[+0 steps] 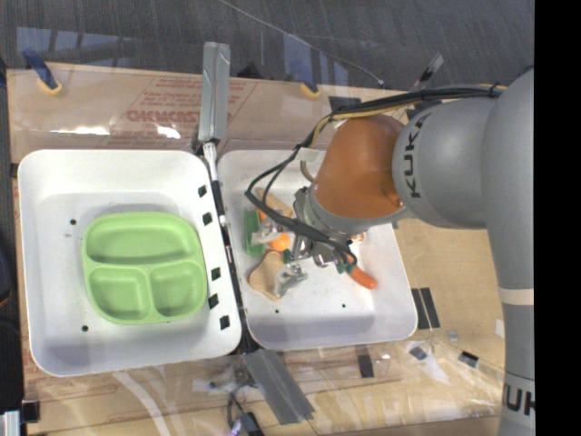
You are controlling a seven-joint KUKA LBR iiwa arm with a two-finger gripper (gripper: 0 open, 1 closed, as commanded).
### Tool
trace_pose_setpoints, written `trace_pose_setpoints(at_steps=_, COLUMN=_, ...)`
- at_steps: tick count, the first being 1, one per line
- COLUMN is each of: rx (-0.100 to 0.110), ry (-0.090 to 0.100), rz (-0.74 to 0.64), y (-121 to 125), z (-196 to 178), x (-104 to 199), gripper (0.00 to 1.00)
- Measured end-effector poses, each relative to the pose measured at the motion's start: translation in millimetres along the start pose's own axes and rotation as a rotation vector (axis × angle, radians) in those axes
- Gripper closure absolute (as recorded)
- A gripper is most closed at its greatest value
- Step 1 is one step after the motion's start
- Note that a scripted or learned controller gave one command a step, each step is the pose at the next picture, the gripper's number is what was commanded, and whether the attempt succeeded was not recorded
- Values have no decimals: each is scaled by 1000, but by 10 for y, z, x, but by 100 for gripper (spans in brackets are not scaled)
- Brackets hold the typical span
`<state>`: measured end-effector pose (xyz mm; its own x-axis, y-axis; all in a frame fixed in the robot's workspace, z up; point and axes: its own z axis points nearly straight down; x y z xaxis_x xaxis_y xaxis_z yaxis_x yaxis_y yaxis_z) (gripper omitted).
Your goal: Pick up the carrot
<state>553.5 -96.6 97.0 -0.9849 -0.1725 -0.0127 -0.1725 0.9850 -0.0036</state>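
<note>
Camera view, looking down at a slant on both bins. The grey KUKA arm with the orange band above the wrist (363, 171) reaches in from the right and hangs over the right-hand shallow white plastic bin (390, 312). Its metal two-finger gripper (292, 275) points down toward the bin floor, near the bin's middle-left.

Carrot: the small orange carrot with a green stalk end (360, 277) lies on the floor of the right bin, to the right of the gripper and near it, apart from the fingertips. It lies at a slant, green end up-left, orange tip down-right. It is not between the jaws.

Jaws: the fingertips sit low beside a tan, rounded bread-like toy piece (264, 276), which lies just left of them. Whether the jaws are apart or together cannot be told at this angle; wrist hardware and black cables (272, 175) clutter the spot.

Other contents of the right bin: a cluster of orange and green toy pieces (268, 230) up-left of the gripper, partly under the wrist.

Left shallow white bin (41, 243): holds a light green plastic divided plate with three compartments (142, 266), lying flat.
</note>
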Motion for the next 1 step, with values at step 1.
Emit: trace_pose_setpoints(at_steps=1, rx=1, ry=-3, rz=-8, y=17, z=-111, x=-22, gripper=100)
